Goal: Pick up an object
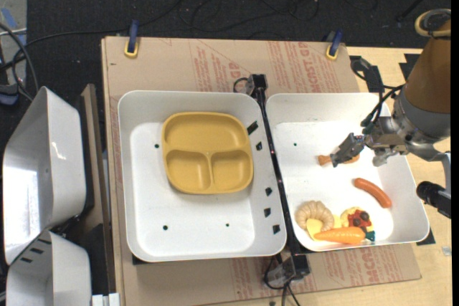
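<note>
Gripper (349, 150) sits low in the right bin (287, 118), fingers apparently closed on a small orange-brown piece (326, 160) near the bin's centre. Step judged: grasp made; next, a straight lift. Count: one sausage (373, 192), one carrot (339, 235), one shrimp (314, 212), one yellow tray (208, 152).

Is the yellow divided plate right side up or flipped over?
Right side up. The plate lies flat in the left bin, its three compartments facing upward with nothing in them.

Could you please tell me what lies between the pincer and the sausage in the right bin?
In the camera view, the stretch from the pincer down to the sausage is bare white floor of the right bin.
</note>
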Available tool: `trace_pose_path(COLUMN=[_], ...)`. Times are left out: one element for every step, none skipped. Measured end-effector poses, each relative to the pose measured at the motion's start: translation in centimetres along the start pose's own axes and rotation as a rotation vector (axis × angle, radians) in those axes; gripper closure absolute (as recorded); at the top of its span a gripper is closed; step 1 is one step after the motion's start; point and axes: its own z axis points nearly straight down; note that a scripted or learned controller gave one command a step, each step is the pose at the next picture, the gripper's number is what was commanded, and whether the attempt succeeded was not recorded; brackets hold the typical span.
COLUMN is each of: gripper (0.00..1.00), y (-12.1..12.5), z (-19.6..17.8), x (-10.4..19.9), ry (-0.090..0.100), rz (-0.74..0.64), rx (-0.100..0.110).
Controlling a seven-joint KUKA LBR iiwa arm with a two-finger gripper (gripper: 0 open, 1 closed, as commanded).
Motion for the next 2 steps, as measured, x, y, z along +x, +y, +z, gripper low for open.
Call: trace_pose_path(gripper=[0.0,0.0], y=[0.2,-0.1], z=[-0.5,3.8], x=[0.0,0.0], ry=[-0.002,-0.001], rz=[-0.003,0.001], rx=[-0.011,-0.006])
